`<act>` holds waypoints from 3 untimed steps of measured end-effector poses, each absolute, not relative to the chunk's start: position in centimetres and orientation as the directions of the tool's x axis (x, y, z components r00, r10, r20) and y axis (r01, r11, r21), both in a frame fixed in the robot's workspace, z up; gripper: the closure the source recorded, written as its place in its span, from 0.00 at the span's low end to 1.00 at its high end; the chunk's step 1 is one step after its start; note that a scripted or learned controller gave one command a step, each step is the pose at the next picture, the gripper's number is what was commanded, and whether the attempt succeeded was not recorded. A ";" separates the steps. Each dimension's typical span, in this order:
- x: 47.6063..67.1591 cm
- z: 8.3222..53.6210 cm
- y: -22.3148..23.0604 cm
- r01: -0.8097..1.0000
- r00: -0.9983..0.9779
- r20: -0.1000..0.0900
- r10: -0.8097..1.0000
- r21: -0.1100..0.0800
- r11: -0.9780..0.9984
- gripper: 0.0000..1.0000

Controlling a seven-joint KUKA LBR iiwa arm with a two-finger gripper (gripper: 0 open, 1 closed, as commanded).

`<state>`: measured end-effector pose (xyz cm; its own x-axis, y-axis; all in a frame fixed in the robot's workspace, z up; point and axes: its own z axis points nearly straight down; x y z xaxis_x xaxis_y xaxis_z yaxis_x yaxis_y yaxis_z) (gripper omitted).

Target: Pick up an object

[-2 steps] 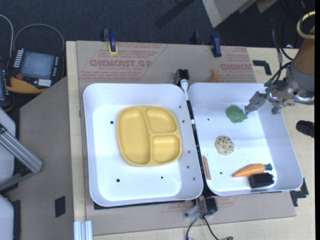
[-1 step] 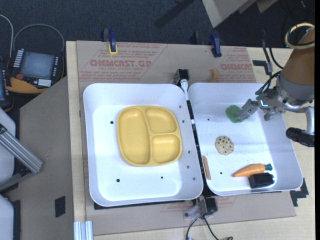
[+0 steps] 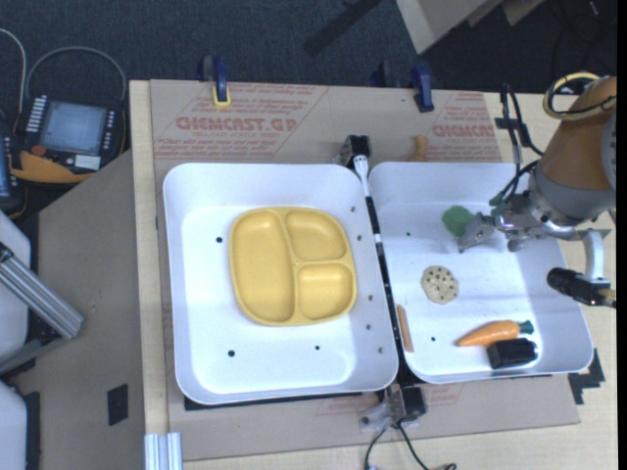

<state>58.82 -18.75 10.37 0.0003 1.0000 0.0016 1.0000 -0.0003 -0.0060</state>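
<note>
Green object (image 3: 457, 219), small and rounded, lies in the upper part of the right bin (image 3: 411, 189), right of frame centre, with the gripper (image 3: 482, 231) low just beside it; whether its jaws are released or clenched cannot be told. A clean pick likely calls for centring over it, clear of the cookie (image 3: 440, 284) and carrot (image 3: 490, 333) below.

Two white bins sit side by side. The left bin (image 3: 196, 262) holds a yellow divided plate (image 3: 292, 264). In the right bin (image 3: 549, 306), taking the cookie (image 3: 440, 284) as landmark: a green object (image 3: 457, 219) lies above it, and the gripper (image 3: 487, 230) hangs just right of that green object. A carrot (image 3: 490, 333) lies below-right of the cookie, with a black block (image 3: 513, 353) just under the carrot.
</note>
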 end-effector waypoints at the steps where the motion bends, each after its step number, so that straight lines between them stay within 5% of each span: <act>1: 58.8 8.3 -18.7 1.000 0.000 0.001 1.000 -0.004 0.000 0.00; 2: 58.9 9.6 -18.7 1.000 0.000 -0.001 1.000 0.001 0.000 1.00; 3: 59.4 15.5 -19.6 1.000 0.000 -0.003 1.000 0.007 0.000 1.00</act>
